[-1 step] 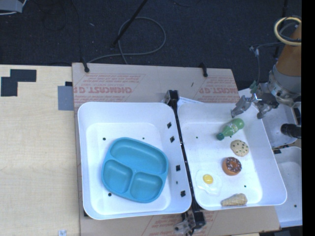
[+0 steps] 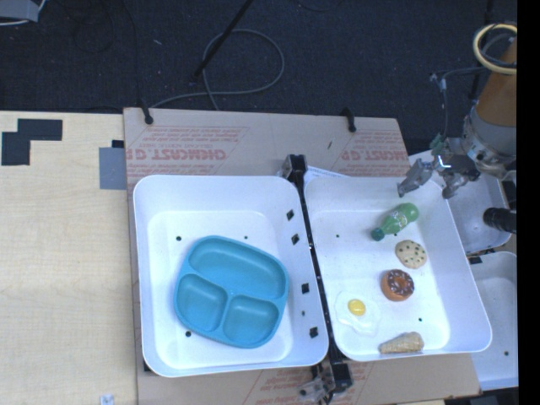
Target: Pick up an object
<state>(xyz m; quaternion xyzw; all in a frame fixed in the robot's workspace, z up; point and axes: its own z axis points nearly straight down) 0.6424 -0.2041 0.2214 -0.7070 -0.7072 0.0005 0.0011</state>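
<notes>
— green bottle (image 2: 396,221) lies in the right bin (image 2: 472,310), near the far rim; cookie (image 2: 410,254), donut (image 2: 396,284) beside it.
— and the hand (image 2: 439,175)?
— above that far rim, fingers spread wide, holding nothing.

Blue divided tray (image 2: 231,291) inside left white bin (image 2: 160,218).

Bright, even overhead light; a slightly soft picture.
The white bins (image 2: 152,226) look nearly washed out, with faint shadows under the blue tray (image 2: 232,289). The far floor (image 2: 253,40) is dark and grainy, and small items look slightly blurred.
</notes>
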